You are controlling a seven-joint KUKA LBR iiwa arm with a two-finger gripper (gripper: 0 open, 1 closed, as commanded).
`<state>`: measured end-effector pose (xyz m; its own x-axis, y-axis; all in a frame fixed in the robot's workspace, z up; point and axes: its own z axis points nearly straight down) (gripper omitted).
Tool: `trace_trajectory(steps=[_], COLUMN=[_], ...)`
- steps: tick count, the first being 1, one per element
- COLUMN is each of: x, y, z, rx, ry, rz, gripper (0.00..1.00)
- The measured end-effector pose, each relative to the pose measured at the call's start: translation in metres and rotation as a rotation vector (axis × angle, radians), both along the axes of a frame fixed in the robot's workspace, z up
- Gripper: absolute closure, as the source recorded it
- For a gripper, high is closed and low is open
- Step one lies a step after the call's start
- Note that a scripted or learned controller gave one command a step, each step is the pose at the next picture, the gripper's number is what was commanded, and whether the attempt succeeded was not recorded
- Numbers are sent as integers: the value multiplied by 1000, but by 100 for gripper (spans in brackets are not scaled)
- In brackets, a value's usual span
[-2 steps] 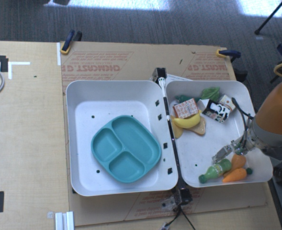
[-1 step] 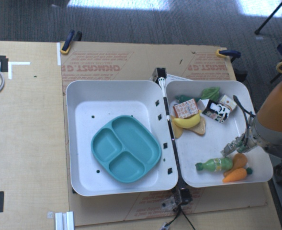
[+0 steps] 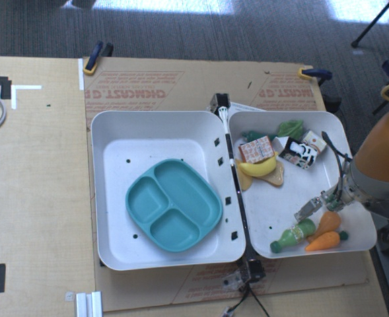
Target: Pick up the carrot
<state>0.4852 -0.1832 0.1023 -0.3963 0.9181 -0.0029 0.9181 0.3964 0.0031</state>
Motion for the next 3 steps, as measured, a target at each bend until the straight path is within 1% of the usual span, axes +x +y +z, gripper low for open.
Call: trace_trajectory(steps=[1, 2, 3], x=[-5, -4, 34], y=[-8, -8, 48], z=[-9, 1, 60], rx=[-3, -3, -1], ry=[-3, -4, 1], rz=[371, 369, 316], gripper=[0, 100, 100])
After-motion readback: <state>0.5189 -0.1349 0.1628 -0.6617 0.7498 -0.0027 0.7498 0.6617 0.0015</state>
